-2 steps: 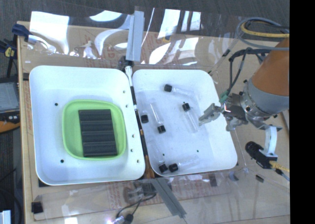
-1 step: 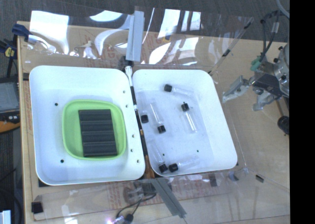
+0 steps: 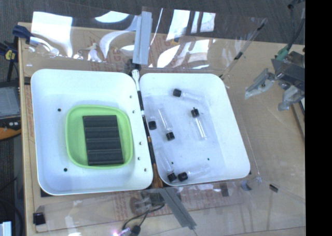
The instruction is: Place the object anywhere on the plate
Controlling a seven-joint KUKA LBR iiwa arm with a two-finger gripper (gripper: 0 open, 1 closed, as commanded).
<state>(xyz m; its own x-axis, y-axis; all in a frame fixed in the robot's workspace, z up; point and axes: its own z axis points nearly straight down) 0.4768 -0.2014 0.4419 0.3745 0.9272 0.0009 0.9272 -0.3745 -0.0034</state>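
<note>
**Watching from afar: vials in the right bin, plate in the left**

Looking down on the desk (image 3: 270, 126), I saw two shallow white bins sitting side by side, their inner rims touching. The left bin (image 3: 46, 126) held a green plate (image 3: 72, 126) lying flat near its middle, and on that plate rested a dark ribbed block (image 3: 104, 140). The right bin (image 3: 228, 141) carried several clear vials with black caps, scattered and lying down: one (image 3: 198, 124) near the centre, another (image 3: 164, 124) left of it, one (image 3: 187, 95) toward the far rim, and a pair of caps (image 3: 177, 177) close together at the near rim. None of them was on the plate. At the right edge, well apart from both bins, I made out the grey end effector (image 3: 275, 85); I could not tell how it was set.
</note>
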